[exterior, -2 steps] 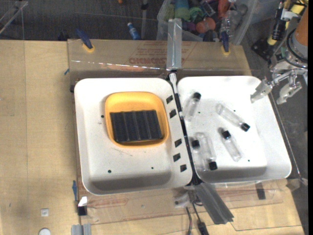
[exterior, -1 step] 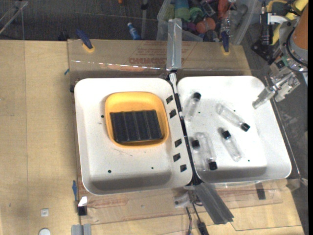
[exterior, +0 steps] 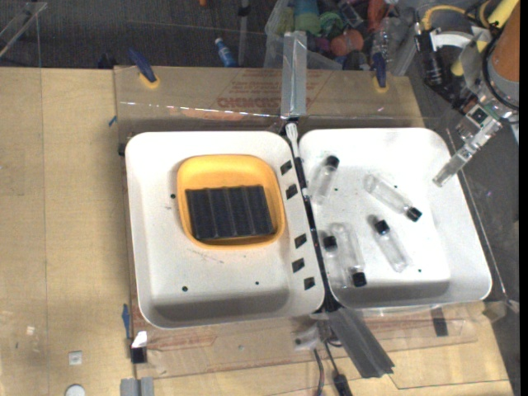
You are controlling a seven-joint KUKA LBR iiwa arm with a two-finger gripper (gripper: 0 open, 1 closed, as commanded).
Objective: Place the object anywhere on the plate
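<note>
A yellow plate (exterior: 224, 167) lies in the left bin (exterior: 157, 287), with a dark ridged slab (exterior: 229, 211) resting in it. Several clear tubes with black caps lie scattered in the right bin (exterior: 462, 279): one near the divider (exterior: 323, 176), one in the middle (exterior: 393, 199), one lower (exterior: 389, 244) and one at the front (exterior: 352, 261). My gripper (exterior: 446, 173) hangs over the right bin's far right edge, pointing down and left, apart from every tube. Nothing shows in its grasp.
A raised divider with black tabs (exterior: 299, 213) runs between the two bins. Clutter of coloured toys (exterior: 346, 7) and cables sits behind the bench. The arm's orange band (exterior: 505, 48) is at the top right.
</note>
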